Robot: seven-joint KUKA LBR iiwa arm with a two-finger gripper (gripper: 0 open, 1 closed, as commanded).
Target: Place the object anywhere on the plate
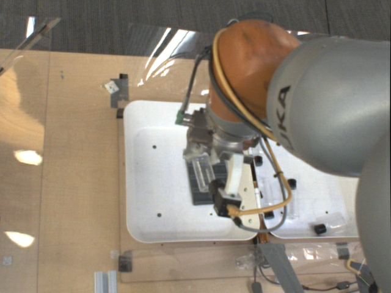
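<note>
Arm: grey KUKA arm (330, 102) reaches in from the right, its orange band bulking over the left bin (146, 163).
Gripper: gripper (204, 179) hangs low over the middle of the left bin, pointing down at the floor of it.
Gripper state: can't tell how wide it stands or whether it has anything; the wrist and dark housing block the tips.
Object: can't pick it out; nothing loose lies on the bare white floor of the left bin, so it may be under the tool, hidden.
Plate: no plate that I can make out; could be behind the arm.
Right bin: right bin (305, 224) mostly covered by the arm; a small dark piece (319, 229) sits near its front edge, unclear what it is.
Cables: yellow cable (269, 209) loops beside the tool.
Progress: looks like the pick or place stage, tool down in the bin; placement on the plate unconfirmed.
Left to do: judge the object still needs showing on the plate.
</note>
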